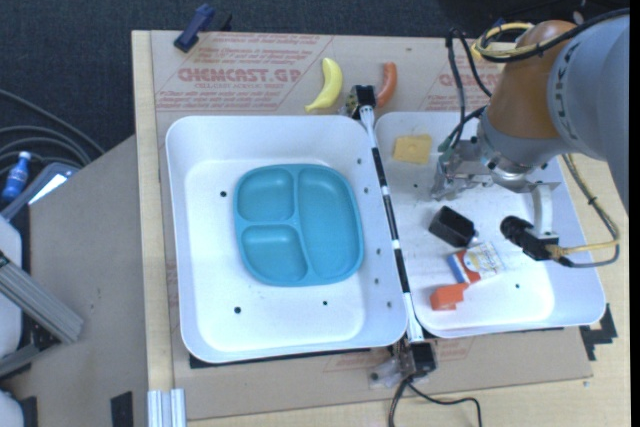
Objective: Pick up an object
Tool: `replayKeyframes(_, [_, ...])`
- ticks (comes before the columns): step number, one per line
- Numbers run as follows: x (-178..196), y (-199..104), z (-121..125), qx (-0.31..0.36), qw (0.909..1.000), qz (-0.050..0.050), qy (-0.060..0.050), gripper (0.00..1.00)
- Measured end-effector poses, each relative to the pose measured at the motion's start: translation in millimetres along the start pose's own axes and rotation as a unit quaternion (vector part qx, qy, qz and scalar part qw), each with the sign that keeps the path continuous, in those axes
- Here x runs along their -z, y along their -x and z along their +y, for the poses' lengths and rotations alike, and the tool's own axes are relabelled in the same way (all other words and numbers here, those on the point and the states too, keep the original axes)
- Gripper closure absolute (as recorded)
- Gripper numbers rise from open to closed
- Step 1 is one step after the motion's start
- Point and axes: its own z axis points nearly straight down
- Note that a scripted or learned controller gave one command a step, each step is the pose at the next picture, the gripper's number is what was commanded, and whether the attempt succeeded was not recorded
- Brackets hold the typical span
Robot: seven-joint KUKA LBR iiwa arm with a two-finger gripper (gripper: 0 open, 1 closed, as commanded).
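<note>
Gripper [452, 177] hangs low in the right white bin [575, 300], grasp state unreadable, small black block [452, 226] at its 6 o'clock unlifted; picking remains.

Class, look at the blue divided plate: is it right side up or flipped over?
Right side up. The plate shows its three hollowed sections facing upward in the left bin.

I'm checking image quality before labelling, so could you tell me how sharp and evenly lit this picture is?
Camera view: soft even light, no harsh glare on the white bins; the blue divided tray is crisp; small items like the black block are soft-edged; the arm's grey wrist hides detail beneath it.
</note>
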Motion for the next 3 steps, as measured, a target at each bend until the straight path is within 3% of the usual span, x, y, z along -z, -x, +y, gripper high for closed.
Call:
replayKeyframes(1, [0,0,0,0.0,1.0,0.0,0.0,0.0])
replayKeyframes(2, [-10,3,66,0.002,1.0,0.0,0.0,0.0])
replayKeyframes(3, [-10,6,16,0.001,1.0,0.0,-0.001,0.0])
